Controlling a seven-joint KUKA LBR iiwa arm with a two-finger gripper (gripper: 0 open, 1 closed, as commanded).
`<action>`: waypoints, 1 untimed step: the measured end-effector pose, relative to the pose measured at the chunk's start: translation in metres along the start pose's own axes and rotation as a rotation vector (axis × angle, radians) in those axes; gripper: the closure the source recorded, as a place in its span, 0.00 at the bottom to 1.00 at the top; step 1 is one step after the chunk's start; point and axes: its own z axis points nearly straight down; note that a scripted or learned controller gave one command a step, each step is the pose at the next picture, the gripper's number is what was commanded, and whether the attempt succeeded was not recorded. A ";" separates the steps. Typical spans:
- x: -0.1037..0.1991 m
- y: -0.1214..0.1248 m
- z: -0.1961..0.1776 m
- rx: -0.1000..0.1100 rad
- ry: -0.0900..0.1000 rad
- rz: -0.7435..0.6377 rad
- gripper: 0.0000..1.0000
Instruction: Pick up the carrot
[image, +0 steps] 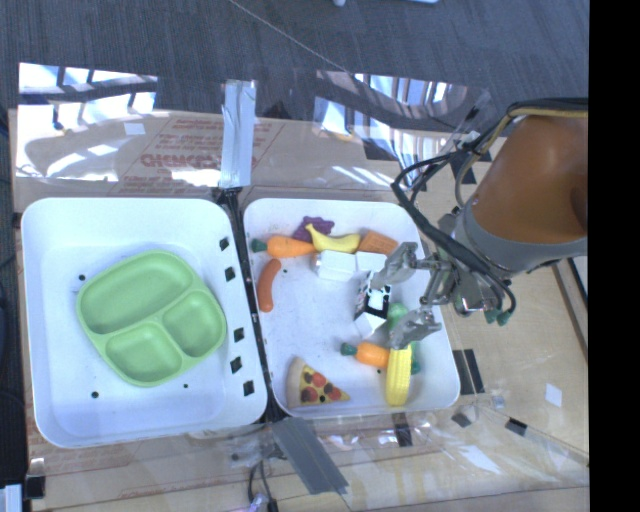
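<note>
A small orange carrot (370, 353) with a green stub lies near the front of the right bin (300, 330), touching a yellow corn cob (398, 372). A second carrot-like orange piece (288, 246) with a green end lies at the back left of that bin. My gripper (405, 295) hangs over the bin's right side, open, with one finger (400, 262) toward the back and the other (417, 326) just above the front carrot. Nothing sits between the fingers. A black-and-white item (372, 300) and a small green piece (397, 313) lie right by them.
The right bin also holds a banana (335, 240), a purple piece (317, 226), a white block (338, 266), an orange sausage shape (267, 283), another orange piece (378, 241) and a pizza slice (315, 385). A green divided plate (150, 315) fills the left bin (50, 400).
</note>
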 end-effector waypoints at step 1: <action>0.009 0.019 0.102 -0.004 0.005 -0.220 0.00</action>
